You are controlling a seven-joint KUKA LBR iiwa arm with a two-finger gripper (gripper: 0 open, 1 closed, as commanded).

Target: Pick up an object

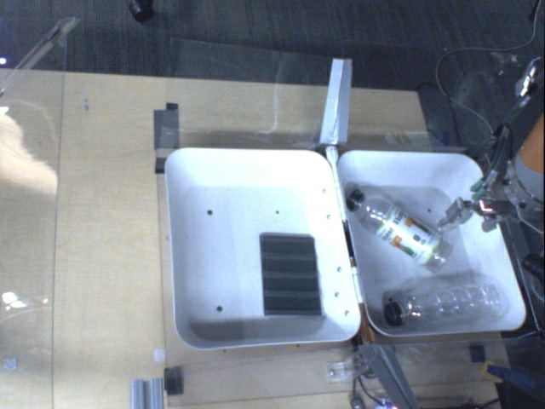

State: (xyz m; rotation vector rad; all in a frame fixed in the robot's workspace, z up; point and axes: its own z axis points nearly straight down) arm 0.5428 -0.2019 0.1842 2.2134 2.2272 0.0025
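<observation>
A small clear bottle (397,227) with a black cap and a white, green and orange label lies on a slant in the right bin (426,164). A larger clear plastic bottle (443,303) with a black cap lies along that bin's near wall. A black ribbed rectangular block (290,273) lies flat in the left bin (213,186). My gripper (464,209) hangs over the right side of the right bin, just right of the small bottle's base, with nothing seen in it.
The arm's orange band (530,152) and cables sit at the right edge, above the right bin's far right corner. A metal bracket (335,100) stands behind the seam between the bins. Light wooden bench top (85,228) stretches to the left.
</observation>
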